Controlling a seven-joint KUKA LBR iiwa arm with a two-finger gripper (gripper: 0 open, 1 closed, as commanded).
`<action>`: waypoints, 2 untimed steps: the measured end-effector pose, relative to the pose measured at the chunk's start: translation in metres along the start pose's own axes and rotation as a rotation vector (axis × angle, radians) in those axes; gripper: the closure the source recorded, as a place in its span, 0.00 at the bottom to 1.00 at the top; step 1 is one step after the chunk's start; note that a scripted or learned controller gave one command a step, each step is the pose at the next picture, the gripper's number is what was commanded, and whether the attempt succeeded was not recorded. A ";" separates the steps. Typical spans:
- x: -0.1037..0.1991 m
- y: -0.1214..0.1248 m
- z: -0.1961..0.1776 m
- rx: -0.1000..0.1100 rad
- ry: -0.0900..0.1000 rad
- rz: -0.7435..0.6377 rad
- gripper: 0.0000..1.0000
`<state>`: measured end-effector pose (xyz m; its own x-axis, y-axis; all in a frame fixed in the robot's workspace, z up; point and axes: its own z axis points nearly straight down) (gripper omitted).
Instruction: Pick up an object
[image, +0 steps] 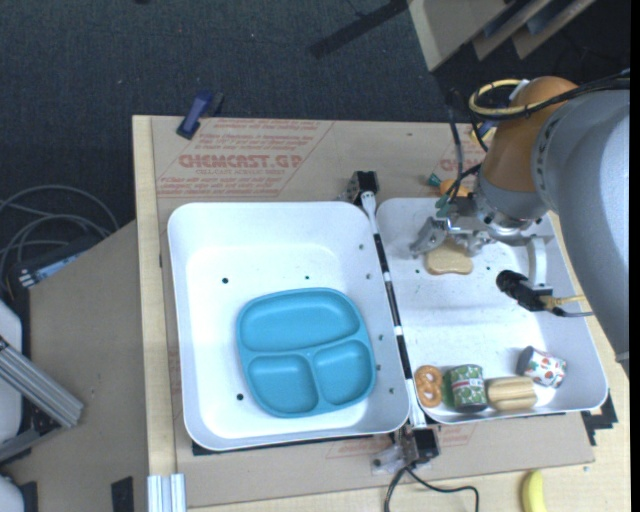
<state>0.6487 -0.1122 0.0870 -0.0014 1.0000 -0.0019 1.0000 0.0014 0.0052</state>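
Right now the gripper (452, 238) hangs directly above the tan cookie (448, 262); jaw state unclear.

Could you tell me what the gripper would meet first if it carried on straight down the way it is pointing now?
Most likely the tan, bread-like piece lying on the floor of the right bin, since the gripper hangs just above it. Its height is hard to judge from this slanted view, so it may already be touching.

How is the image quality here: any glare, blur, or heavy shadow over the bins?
Camera view: even, diffuse lighting; the left bin and blue tray are sharp with soft shadows; the right bin looks mildly washed out; the arm at the right is large and slightly soft, shading the gripper area.
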 end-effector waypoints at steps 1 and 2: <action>0.000 0.001 -0.012 -0.004 -0.002 -0.001 1.00; -0.039 -0.022 -0.067 0.002 -0.001 0.002 1.00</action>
<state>0.6266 -0.1511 0.1537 0.0008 1.0000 -0.0025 1.0000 -0.0008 0.0036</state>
